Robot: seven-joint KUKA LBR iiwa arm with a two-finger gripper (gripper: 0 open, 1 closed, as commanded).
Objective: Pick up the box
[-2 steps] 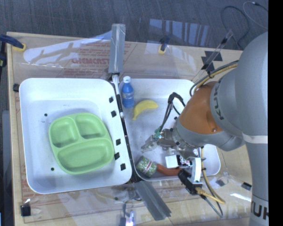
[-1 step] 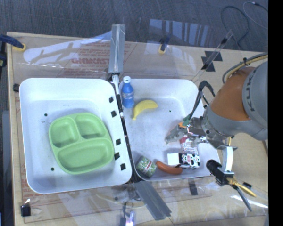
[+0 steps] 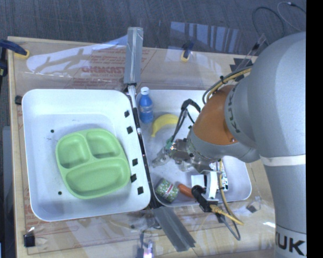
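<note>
My gripper (image 3: 175, 152) sits low in the right bin (image 3: 242, 190); how open it is, or what it holds, I cannot tell. The box (image 3: 166, 190), seemingly the green printed one by the near rim, lies aside, so closing here may catch nothing.

Left bin roomy, right bin crowded

In the left bin (image 3: 35, 144), a green divided plate (image 3: 91, 163) takes up the middle, leaving bare white floor open along the far edge and the left edge. The grey arm (image 3: 269, 106) covers much of the right bin (image 3: 242, 186), and the pincer (image 3: 166, 155) hangs over the bin's middle. A blue water bottle (image 3: 145, 105) stands upright at the right bin's far-left corner, with a banana (image 3: 164, 123) just beside it. A green patterned item (image 3: 166, 190) and an orange piece (image 3: 184, 189) lie at its near edge. A grey post (image 3: 133, 55) rises at the far end of the wall between the bins.
</note>
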